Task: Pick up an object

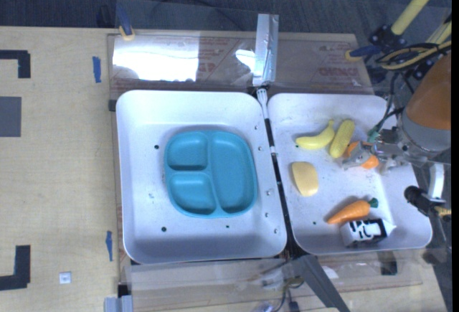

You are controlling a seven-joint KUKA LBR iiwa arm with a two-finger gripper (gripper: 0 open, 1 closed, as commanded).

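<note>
1. The gripper hangs low at the right bin's right edge; whether it grips anything, I cannot tell.
2. Nearest it lies the corn; nothing visibly lifted, so picking remains.

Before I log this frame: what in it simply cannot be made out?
- Gripper: small and tangled with cables in the camera view; finger state unreadable.
- Small orange piece by the gripper: too small to identify, and held or lying loose is unclear.
- Black-and-white item below the carrot: markings too blurred to read.
- Arm: cut off by the right edge.
</note>
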